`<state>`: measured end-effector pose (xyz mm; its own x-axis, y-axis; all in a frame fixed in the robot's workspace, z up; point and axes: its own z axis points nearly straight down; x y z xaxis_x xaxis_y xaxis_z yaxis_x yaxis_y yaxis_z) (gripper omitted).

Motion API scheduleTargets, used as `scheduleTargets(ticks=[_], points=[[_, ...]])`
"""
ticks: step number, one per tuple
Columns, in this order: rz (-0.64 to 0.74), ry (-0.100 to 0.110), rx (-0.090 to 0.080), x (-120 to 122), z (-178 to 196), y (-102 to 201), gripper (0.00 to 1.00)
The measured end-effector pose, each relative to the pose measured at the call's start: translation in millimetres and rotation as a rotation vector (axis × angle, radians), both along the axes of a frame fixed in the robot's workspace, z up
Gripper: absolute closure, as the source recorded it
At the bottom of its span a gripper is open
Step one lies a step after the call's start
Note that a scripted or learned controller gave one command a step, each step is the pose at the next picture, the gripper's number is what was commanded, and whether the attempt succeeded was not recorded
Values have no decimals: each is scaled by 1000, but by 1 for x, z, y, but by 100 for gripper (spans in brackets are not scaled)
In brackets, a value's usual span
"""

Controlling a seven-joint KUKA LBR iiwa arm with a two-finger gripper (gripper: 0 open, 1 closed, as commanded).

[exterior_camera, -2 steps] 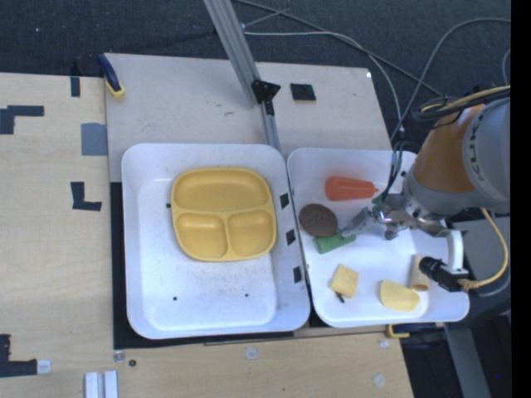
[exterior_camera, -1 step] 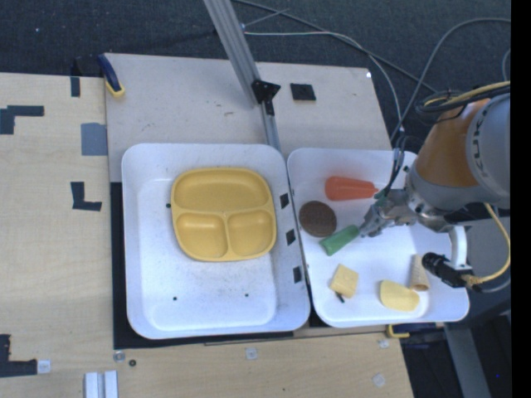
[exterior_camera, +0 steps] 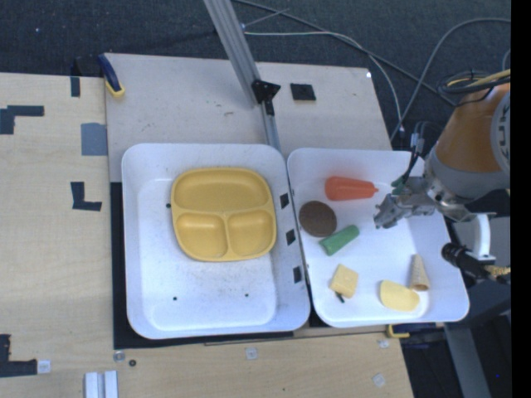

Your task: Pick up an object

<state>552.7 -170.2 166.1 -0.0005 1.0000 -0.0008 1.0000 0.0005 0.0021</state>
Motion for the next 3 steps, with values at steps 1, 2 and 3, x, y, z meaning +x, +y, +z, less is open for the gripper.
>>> scheduleTargets(ticks=[1, 2, 3], points=[[1, -2, -1, 1, 53, 0, 100], [6, 2, 2, 18, 54, 50, 100], [7, 3, 2, 32, 56, 109, 100]])
